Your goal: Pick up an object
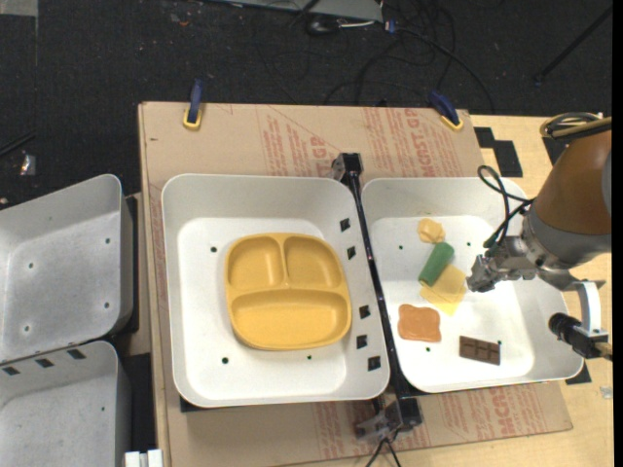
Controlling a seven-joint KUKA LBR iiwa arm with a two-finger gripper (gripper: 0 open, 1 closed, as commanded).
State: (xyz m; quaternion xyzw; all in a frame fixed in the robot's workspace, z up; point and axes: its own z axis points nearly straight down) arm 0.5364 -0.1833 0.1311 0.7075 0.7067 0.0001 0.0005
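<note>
Nearest the front of the right bin [414, 373] a brown chocolate bar [479, 350] is seen, while the gripper [480, 278] is poised just beside the yellow block [447, 288], its opening indiscernible.

The arm [574, 202] runs off the right edge. The gripper [484, 273] is a dark blur just beside the yellow block [447, 288]; its grip is unreadable.
</note>
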